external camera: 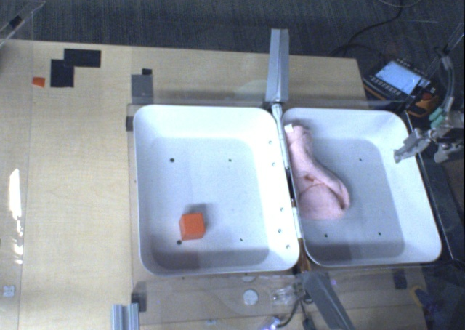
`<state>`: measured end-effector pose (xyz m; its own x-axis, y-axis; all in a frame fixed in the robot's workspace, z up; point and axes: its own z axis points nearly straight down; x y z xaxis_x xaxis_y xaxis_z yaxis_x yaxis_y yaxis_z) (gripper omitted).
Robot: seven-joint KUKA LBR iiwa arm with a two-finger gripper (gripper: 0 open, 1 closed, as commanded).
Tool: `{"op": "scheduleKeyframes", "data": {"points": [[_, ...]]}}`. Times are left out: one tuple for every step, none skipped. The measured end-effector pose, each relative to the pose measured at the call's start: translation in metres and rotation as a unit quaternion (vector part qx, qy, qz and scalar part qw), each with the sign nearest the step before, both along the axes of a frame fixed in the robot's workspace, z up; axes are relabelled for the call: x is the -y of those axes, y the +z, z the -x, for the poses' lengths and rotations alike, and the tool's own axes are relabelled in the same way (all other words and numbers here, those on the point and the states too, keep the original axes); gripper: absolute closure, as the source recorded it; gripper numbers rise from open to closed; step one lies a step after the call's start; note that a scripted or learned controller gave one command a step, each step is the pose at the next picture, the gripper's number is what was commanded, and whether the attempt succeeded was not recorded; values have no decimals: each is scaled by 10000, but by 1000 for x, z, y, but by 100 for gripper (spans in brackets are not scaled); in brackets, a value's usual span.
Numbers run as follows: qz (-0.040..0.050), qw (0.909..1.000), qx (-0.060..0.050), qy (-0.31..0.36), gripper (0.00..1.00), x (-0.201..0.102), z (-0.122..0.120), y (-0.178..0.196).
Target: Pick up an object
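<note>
Presumably waiting to be picked, the orange block sits lower left in the left bin, a pink cloth lies centre-right, while the pincer at the right edge is too unclear to judge.

From my seat I see little of the robot: a grey metal finger piece jutting from the right edge, pale and angular, with dark fittings, a teal-green patch and thin cables bunched just behind it.
</note>
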<state>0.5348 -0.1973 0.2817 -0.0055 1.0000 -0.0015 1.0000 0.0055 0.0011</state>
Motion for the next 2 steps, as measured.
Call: {"op": "scheduleKeyframes", "data": {"points": [[-3,9997,6,242,0,-24,-20,-26],[-8,9994,35,-352,0,-77,-11,-183]]}}
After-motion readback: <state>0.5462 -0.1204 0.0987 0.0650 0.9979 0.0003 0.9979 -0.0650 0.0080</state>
